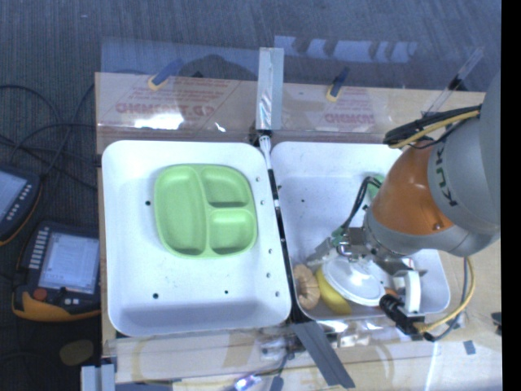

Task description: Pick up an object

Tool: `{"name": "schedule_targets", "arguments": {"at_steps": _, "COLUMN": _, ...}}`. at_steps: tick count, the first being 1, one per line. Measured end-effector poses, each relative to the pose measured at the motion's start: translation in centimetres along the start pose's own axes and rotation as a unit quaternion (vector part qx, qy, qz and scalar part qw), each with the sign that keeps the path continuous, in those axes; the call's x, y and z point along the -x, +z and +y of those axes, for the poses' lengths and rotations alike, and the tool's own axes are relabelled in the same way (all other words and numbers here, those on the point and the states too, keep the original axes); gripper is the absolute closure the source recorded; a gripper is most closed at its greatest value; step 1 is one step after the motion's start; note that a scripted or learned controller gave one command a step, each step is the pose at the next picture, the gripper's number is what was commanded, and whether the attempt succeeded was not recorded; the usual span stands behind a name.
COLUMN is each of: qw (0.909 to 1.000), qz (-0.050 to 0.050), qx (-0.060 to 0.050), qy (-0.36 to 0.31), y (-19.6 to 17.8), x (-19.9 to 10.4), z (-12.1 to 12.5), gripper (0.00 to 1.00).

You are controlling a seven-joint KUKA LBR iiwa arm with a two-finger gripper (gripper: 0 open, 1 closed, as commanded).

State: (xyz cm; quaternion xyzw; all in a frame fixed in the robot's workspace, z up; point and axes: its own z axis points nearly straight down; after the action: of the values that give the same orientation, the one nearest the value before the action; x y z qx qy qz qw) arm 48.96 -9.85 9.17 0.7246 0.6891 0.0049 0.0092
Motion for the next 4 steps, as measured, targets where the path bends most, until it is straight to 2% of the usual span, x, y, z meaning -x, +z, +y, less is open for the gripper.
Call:
{"name": "schedule_targets", "arguments": {"at_steps": 1, "qw": 1.0000, "qz": 0.001, "qx": 0.005, "qy": 0.000, "y": -1.3, "x": -0.1, "z": 0.4, "gripper": 1.00}}
{"name": "schedule_targets", "arguments": {"at_steps": 2, "qw": 1.0000, "qz": 0.001, "qx": 0.005, "qy": 0.000, "y": -1.2, "x": -0.1, "z": 0.4, "gripper": 0.00}}
{"name": "schedule_targets", "arguments": {"at_steps": 3, "qw": 0.9974, "qz": 0.004, "qx": -0.011, "qy": -0.071, "y": -3.0, "x": 0.7, "z": -0.5, "gripper": 0.00}}
{"name": "schedule_targets", "arguments": {"at_steps": 4, "qw": 0.9830, "qz": 0.005, "qx": -0.010, "qy": -0.183, "y": -9.1, "x": -3.5, "z": -0.6, "gripper": 0.00}}
